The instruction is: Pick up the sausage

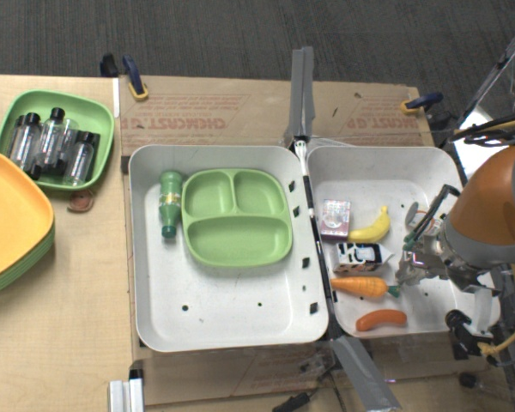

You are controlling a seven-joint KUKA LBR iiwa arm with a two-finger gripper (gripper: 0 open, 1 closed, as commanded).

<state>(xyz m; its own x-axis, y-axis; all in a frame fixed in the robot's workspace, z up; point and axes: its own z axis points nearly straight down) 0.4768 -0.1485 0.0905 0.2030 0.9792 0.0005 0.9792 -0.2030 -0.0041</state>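
Two white bins are sitting side by side; the sausage [382,319] is lying in the right bin [429,163] below a carrot [360,287], while the gripper [409,260] is hovering nearby, its fingers apparently apart, holding nothing.

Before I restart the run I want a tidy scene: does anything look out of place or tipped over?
Only one thing: the green bottle lies on its side in the left bin, beside the tray. In the right bin, the sausage, carrot and banana lie loose and look undamaged; nothing is spilled.
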